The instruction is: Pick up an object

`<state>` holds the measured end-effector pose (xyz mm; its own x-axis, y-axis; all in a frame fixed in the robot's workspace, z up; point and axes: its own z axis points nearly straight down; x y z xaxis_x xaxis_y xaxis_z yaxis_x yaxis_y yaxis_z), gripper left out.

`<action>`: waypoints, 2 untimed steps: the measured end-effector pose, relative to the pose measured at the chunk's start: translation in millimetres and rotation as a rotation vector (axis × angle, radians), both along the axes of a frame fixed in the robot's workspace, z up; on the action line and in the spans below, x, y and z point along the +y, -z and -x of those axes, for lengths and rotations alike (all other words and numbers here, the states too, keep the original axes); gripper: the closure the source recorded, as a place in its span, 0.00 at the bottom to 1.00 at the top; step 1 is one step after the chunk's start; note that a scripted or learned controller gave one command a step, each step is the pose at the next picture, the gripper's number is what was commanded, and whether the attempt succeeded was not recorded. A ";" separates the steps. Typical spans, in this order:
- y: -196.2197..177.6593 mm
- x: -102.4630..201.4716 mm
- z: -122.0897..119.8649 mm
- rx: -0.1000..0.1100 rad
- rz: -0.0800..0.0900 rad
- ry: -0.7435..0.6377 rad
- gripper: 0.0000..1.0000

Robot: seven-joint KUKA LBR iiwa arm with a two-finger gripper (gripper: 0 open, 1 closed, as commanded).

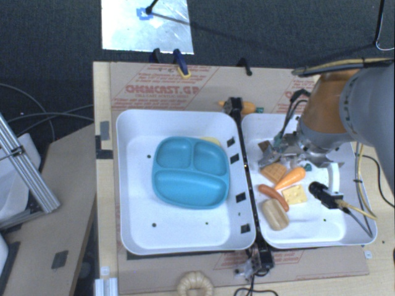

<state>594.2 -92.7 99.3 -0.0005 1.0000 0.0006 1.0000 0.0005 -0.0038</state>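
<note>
The right bin (pixel 345 230) holds several toy foods. A tan waffle cracker (pixel 271 172) lies beside an orange carrot (pixel 291 177). In front of them are a red sausage (pixel 273 195), a yellow cheese slice (pixel 295 194) and a beige bread roll (pixel 275 215). My gripper (pixel 274 155) is low in this bin's back left part, just behind the cracker and close to its far edge. Nothing can be seen held in it. The grey arm with its orange band comes in from the right.
In the left bin (pixel 133 165) lies a blue divided plate (pixel 188 171), with a small pale yellow piece (pixel 212 140) peeking out behind its far right rim. A black clamped divider (pixel 242 165) separates the bins. Cardboard (pixel 160 88) lies behind them.
</note>
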 end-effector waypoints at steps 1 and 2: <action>15.1 0.4 -0.5 -0.003 0.000 0.000 0.00; 2.9 0.1 -2.1 -0.009 0.001 0.000 1.00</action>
